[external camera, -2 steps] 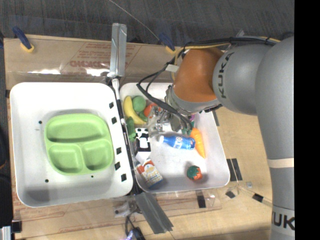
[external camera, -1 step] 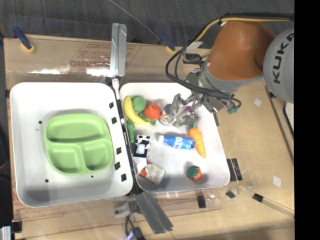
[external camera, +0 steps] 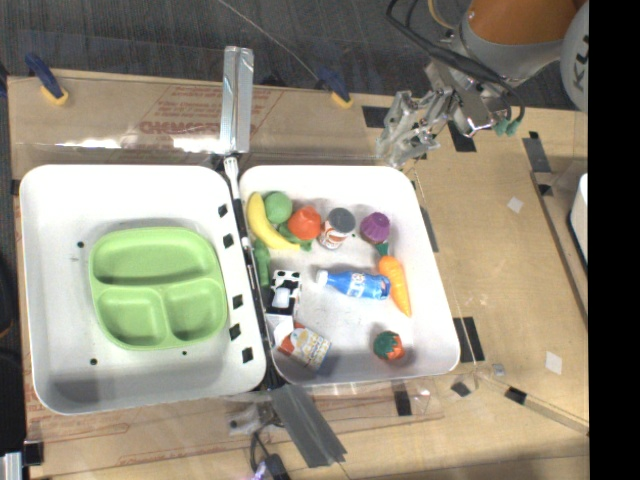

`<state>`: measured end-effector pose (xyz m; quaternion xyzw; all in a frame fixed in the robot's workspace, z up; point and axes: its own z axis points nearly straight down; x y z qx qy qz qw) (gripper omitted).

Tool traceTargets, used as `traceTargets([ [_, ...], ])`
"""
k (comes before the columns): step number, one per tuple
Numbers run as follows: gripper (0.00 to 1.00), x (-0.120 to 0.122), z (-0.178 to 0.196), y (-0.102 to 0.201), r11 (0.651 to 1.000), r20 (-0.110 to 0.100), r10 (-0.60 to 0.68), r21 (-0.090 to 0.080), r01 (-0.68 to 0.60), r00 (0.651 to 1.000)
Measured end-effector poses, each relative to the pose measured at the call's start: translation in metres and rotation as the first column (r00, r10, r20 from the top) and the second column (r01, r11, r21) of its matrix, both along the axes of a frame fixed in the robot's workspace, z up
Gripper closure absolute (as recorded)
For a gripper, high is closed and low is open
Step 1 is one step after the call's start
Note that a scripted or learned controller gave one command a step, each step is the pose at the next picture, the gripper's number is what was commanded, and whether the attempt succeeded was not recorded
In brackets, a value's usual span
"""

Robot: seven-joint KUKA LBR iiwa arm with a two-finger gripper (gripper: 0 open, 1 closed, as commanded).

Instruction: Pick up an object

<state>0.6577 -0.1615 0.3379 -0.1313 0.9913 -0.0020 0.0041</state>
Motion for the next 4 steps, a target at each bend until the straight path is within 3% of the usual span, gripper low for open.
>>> traceTargets([
  [1,1.0,-0.001,-0.092,0.088,1.0,-0.015,0.002,0.006,-0.002,1.0],
  [2,1.0,-0.003,-0.108,0.013,0.904,-0.007,0.428,0.001,-0.428,0.904],
  [3,1.0,-0.001,-0.088,-0.024,0.633,-0.006,0.774,0.0,-0.774,0.633],
  [4,1.0,0.0,-0.127,0.049,0.562,-0.007,0.827,0.006,-0.827,0.562],
])
